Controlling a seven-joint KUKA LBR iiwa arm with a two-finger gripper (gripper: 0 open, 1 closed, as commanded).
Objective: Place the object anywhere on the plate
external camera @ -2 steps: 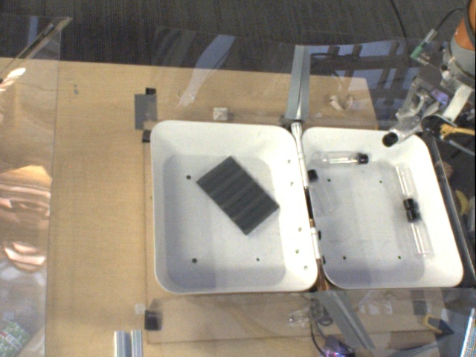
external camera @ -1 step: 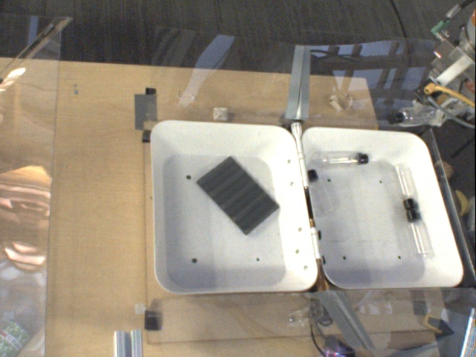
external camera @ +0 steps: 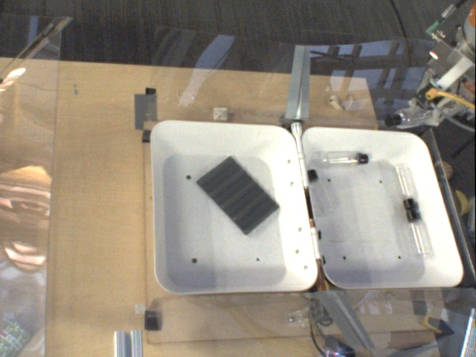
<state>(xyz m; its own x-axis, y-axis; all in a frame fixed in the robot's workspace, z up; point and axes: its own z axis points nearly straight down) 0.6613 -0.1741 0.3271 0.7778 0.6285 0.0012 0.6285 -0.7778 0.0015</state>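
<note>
The wooden bench (external camera: 97,222) carries two shallow white bins side by side. In the left bin (external camera: 167,274) a dark grey ribbed plate (external camera: 237,195) lies flat and turned at an angle, a little toward twelve o'clock from the bin's middle, apart from every wall.

The right bin (external camera: 372,274) holds two clear tubes with black caps. One tube (external camera: 343,158) lies crosswise near the twelve o'clock wall, its black cap pointing toward three o'clock. The other tube (external camera: 412,208) lies lengthwise along the three o'clock wall, with a black piece about halfway down it. A small black bit (external camera: 312,175) sits at the bin's nine o'clock edge, beside the divider between the bins.

The arm's end shows at about two o'clock in the view, above the bench and outside the right bin's far corner. Its pincer (external camera: 405,116) is well apart from both tubes and from the plate; whether it is wide or narrow I cannot tell, and nothing is visible between its tips.

A small pale block (external camera: 220,114) rests on the bench just beyond the left bin's twelve o'clock wall.
</note>
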